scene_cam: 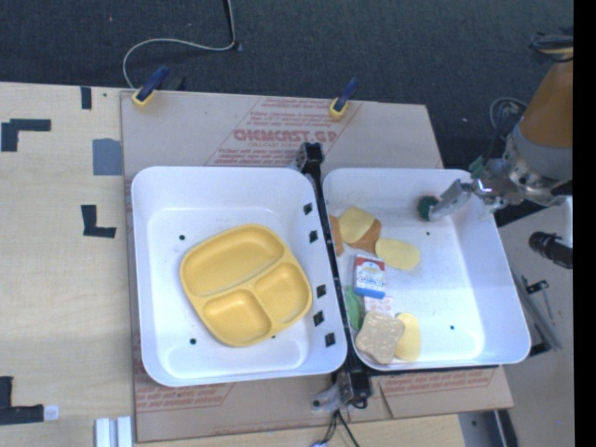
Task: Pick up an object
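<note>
Nearest, a yellow divided plate [246, 284] lies in the left bin [154, 203]; the right bin [466, 277] holds food pieces [377, 291] along its left side. The gripper [438, 205] hovers at that bin's upper right, too blurred to read its opening

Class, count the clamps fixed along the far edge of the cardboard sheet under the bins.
2. One yellow clamp at the far left corner; one blue-handled clamp further right along that edge.
</note>
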`<state>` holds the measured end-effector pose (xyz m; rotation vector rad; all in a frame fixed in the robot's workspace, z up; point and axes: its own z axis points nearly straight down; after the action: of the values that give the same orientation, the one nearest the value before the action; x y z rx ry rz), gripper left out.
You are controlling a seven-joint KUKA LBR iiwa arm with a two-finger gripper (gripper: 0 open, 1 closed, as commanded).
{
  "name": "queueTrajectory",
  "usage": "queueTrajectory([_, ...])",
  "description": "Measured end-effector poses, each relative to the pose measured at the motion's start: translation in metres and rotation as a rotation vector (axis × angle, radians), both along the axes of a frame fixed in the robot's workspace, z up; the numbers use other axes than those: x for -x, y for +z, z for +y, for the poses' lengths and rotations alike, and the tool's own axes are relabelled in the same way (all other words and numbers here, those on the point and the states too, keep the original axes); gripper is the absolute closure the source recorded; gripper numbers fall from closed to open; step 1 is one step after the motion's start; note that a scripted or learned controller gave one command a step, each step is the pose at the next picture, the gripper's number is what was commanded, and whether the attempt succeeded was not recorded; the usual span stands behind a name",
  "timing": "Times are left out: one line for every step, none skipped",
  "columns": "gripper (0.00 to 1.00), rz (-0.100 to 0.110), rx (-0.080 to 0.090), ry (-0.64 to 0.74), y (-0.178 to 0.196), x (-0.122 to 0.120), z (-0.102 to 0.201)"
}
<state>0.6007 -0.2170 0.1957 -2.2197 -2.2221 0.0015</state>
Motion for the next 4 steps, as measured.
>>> queueTrajectory([0.0,-0.005,0.003,0.004,-0.116,-0.058,0.011])
queueTrajectory([0.0,0.002,-0.005,0.002,-0.11,-0.069,-0.004])
queueTrajectory([1.0,-0.003,0.003,0.004,-0.099,-0.069,-0.005])
queueTrajectory([1.0,-0.009,-0.002,0.008,-0.018,-0.07,0.077])
